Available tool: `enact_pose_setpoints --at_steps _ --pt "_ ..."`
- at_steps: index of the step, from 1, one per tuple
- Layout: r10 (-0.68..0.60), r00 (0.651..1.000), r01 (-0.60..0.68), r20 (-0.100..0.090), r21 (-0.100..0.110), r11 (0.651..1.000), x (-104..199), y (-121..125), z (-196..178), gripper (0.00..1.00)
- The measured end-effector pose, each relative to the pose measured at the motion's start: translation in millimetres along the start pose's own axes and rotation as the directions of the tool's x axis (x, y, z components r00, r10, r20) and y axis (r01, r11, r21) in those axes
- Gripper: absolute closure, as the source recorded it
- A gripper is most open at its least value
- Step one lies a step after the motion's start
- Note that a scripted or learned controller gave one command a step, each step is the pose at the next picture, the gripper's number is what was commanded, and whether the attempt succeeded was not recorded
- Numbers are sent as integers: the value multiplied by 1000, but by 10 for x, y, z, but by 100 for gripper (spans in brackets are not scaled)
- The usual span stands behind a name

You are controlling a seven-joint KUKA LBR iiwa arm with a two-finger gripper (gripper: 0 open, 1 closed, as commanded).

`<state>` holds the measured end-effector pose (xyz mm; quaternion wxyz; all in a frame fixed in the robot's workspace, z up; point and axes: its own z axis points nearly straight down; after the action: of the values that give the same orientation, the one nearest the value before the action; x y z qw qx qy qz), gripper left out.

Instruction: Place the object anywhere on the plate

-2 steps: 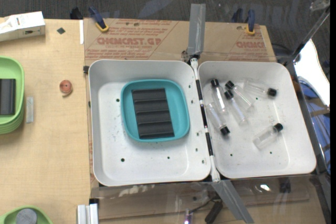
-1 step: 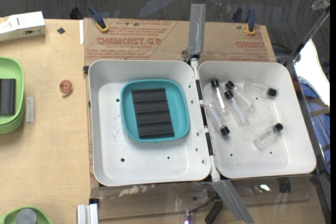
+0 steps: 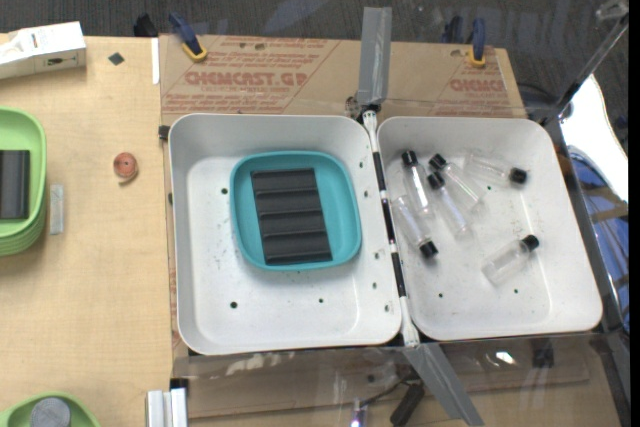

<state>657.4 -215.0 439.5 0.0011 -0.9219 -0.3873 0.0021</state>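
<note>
Green bowl (image 3: pixel 20 185) and red knob (image 3: pixel 124 165) on bench (image 3: pixel 90 315).

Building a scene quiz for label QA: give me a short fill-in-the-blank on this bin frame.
1. The teal plate sits in the ____ bin.
2. The clear vials lie in the ____ bin.
3. The vials' caps are ____ in colour.
4. The ribbed insert on the plate is ____ in colour.

Missing words: left; right; black; black

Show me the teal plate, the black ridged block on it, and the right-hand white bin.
teal plate (image 3: pixel 243 215): camera view, on its left rim.
black ridged block (image 3: pixel 290 215): camera view, on its middle.
right white bin (image 3: pixel 520 300): camera view, on bare floor near its front.
</note>
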Motion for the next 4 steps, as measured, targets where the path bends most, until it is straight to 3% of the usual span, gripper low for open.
enact_pose_setpoints --at_steps 1,4 --pt "84 997 -84 1 2 996 -43 -33 71 0" --pt "340 940 -340 -1 0 940 -89 11 -1 0"
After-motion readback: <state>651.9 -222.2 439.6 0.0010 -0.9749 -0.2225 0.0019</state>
